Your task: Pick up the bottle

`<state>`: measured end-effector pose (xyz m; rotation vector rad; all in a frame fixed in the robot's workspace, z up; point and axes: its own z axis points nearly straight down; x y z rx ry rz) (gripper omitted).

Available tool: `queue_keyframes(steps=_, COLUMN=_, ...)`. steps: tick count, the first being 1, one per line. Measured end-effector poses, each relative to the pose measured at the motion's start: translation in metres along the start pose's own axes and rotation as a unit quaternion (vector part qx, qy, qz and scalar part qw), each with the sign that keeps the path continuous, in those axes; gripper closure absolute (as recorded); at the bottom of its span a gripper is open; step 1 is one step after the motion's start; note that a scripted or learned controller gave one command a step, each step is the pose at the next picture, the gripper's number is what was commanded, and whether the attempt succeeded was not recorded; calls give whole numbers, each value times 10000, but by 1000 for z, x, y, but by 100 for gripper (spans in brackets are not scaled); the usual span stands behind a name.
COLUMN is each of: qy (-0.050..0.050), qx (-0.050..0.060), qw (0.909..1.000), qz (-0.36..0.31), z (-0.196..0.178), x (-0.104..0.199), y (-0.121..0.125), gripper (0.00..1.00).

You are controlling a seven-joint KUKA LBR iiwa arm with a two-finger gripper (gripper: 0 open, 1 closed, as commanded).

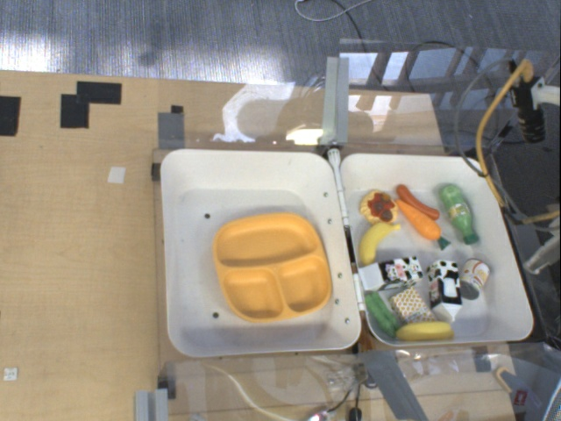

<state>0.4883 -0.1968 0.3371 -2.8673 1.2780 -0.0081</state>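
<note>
Lying tilted in the right bin [522, 323], near its far right corner, the green bottle [458, 212] sits just beside the carrot [421, 220]. How my jaws stand I cannot tell. An orange tray [272, 266] rests in the left bin [184, 261].

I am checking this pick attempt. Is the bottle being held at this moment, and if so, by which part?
Nothing is held. The green bottle lies untouched in the right bin, beside the carrot.
</note>
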Motion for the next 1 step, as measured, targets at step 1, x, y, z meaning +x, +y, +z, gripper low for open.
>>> queue_keyframes(steps=1, qy=3, qx=0, qw=9982, qz=-597, z=-18, x=4, y=-4, gripper=0)
